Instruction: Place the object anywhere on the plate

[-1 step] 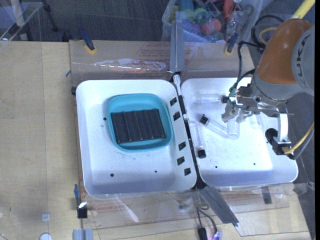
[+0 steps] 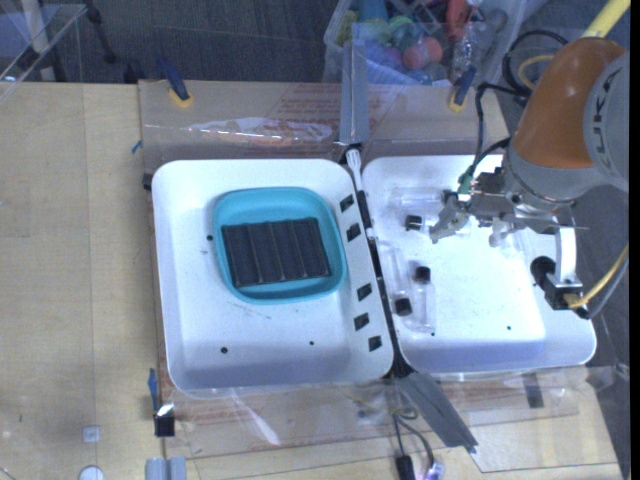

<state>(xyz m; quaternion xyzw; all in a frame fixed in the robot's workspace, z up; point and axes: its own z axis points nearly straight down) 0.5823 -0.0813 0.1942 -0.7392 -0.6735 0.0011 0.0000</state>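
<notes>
From my remote station I see two shallow white bins with rounded corners and a glossy moulded finish. The left bin (image 2: 190, 348) carries a teal plate (image 2: 276, 242), rounded-square and smooth-rimmed. On the plate lies a dark rectangular object (image 2: 275, 251) with lengthwise ribs, matte, flat within the rim.

The grey arm (image 2: 575, 108), with its orange band, reaches over the right bin (image 2: 500, 318). The gripper (image 2: 470, 218) hangs above that bin's upper middle; I cannot tell how far it is parted, and I see nothing clamped in it. Small clear plastic pieces with black ends (image 2: 418, 288) lie near that bin's left wall.
</notes>
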